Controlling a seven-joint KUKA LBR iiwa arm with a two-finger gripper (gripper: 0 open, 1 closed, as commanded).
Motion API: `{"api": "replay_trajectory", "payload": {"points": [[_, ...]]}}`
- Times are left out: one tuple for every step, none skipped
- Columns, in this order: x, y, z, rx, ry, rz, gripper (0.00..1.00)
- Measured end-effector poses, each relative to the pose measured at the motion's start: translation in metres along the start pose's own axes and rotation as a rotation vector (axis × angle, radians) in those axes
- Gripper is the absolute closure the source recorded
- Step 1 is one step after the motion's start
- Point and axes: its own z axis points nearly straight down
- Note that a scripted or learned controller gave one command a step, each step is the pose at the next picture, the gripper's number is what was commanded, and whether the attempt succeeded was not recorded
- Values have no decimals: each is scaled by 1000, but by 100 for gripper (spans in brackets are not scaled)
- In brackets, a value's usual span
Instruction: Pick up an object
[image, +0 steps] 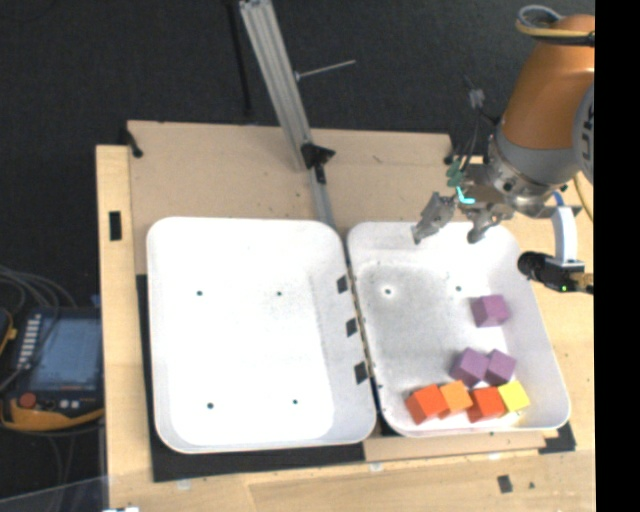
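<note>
My gripper (455, 227) hangs over the far edge of the right bin (420, 300), open, with nothing between its two fingers. Well below it in the view, a single purple block (490, 310) lies by the bin's right side. A cluster sits in the near right corner: two purple blocks (470, 364) (500, 366), an orange-red block (428, 403), an orange block (457, 397), a red block (487, 403) and a yellow block (514, 397). The gripper is apart from all of them.
The left bin (245, 330) lies beside the right one, joined by small black clips (350, 325). A slanted metal pole (285, 90) rises behind the bins. A black fixture (550, 270) sticks out at the right bin's right rim.
</note>
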Motion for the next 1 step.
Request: {"api": "replay_trajectory", "payload": {"points": [[0, 1, -2, -4, 0, 0, 0]]}}
